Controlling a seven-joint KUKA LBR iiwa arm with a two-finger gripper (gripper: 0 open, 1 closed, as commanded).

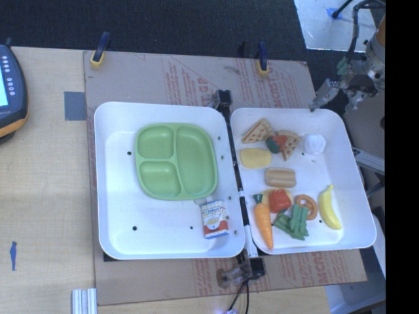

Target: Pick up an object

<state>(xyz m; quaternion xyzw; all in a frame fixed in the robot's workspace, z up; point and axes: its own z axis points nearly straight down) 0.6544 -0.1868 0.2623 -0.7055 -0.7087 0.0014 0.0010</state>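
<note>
While the pincer [342, 91] hangs splayed, glossy plastic banana [329, 208] curves in the right bin [357, 175].

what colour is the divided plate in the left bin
Light green all over; the three-compartment plastic plate lies in the left white bin, clearest in the camera view.

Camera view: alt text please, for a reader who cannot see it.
The end effector hovers past the top right corner of the right bin of toy food; the left bin holds a green divided plate and a small carton.
</note>
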